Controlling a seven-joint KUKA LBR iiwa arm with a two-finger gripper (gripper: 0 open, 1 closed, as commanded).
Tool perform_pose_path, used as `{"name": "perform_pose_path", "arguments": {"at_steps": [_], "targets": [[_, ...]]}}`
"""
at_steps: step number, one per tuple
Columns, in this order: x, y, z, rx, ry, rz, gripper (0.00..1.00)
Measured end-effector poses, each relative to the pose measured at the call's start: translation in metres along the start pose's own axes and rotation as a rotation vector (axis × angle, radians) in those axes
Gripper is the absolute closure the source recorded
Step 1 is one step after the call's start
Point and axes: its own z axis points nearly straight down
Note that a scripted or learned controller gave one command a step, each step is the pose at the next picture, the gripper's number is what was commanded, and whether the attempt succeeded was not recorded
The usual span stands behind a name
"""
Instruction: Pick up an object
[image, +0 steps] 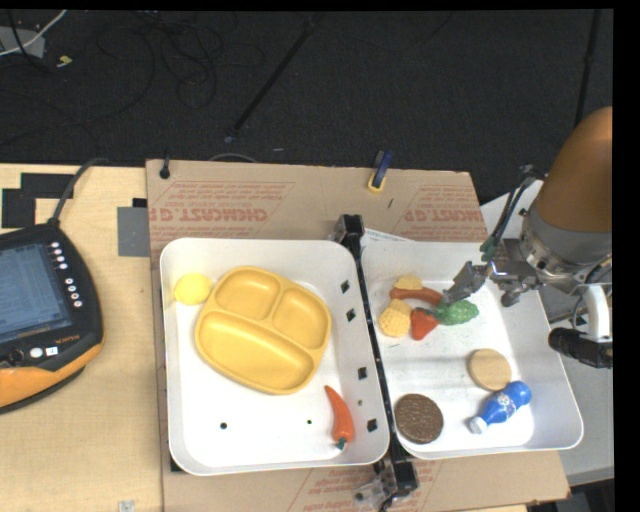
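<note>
**A:** Look at the camera view with me. You have 2 white bins side by side. In the left bin (190, 420) a big yellow tray (262, 328) with 3 sections sits in the middle. A small yellow round toy (192, 289) is just beside it at 10 o'clock, and an orange carrot (339, 414) lies at the tray's 4 o'clock, by the wall between the bins.

**B:** And the right bin (545, 410)?

**A:** That one has the small toys. A green toy (458, 312) lies near the middle, with a red toy (423, 323) touching it at 9 o'clock and a yellow waffle-like piece (395, 321) next to that. Above them sits a bun with a red strip (412, 291). A tan cookie (489, 368) is at the green toy's 5 o'clock, a blue bottle (503, 405) lies lower still, and a brown round disc (418, 417) sits at the bin's 7 o'clock.

**B:** Where is the gripper (463, 287)?

**A:** It comes in from 3 o'clock, tilted down. Its tip is right on top of the green toy, so I think you are aiming at that one. It is the nearest toy to the arm.

**B:** Does it hold the toy?

**A:** I can't tell. The tip is dark and small here, so you can't see if it has a grip.

**B:** What could go wrong?

**A:** The red toy touches the green one, so it may get pushed or pinched too.
</note>
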Motion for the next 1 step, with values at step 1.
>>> {"name": "perform_pose_path", "arguments": {"at_steps": [1], "targets": [[-0.0009,-0.0001,-0.0098,0.001,0.001,0.001,1.00]]}}
